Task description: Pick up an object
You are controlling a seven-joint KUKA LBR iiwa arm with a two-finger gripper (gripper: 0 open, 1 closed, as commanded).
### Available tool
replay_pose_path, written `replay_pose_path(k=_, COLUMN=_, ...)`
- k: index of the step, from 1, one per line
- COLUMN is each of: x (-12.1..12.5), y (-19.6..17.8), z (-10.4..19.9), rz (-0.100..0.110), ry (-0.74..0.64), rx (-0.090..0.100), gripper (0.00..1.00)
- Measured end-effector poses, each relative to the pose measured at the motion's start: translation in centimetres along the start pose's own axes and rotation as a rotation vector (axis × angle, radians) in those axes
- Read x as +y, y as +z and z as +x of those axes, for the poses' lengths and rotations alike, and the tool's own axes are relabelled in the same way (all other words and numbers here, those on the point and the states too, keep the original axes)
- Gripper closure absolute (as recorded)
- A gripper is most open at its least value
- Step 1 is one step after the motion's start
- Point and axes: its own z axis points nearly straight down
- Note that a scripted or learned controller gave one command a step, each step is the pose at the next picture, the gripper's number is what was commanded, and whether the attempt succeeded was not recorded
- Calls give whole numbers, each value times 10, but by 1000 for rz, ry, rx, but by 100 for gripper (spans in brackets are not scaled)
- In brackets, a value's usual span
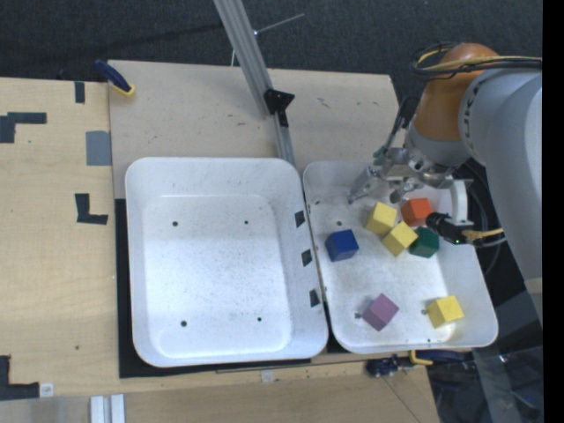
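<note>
Small matte cubes (382, 218) in smooth, speckled white bin (467, 280)

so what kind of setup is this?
Likely a lab bin-picking test bench: KUKA arm over two white bins, coloured blocks like the blue one as grasp targets, and a metal mounting pole.

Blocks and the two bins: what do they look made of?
The blocks, such as the blue block and the purple block, look like painted wood or foam: flat solid colour, matte faces, crisp edges; the view cannot settle which. The left bin and right bin look like moulded white plastic: rounded corners, raised rims, slight sheen, dark speckling.
</note>
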Motion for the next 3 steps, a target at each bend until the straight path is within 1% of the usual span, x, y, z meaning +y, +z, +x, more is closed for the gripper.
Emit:
replay_pose_path(k=1, x=2, y=-13, z=1, rz=-5, ry=-2, rx=0, gripper=100)
replay_pose_path(k=2, x=13, y=-69, z=2, rz=-11, ry=-1, rx=0, gripper=100)
replay_pose_path(k=3, x=13, y=-121, z=-7, rz=-11, ry=0, rx=-1, gripper=100)
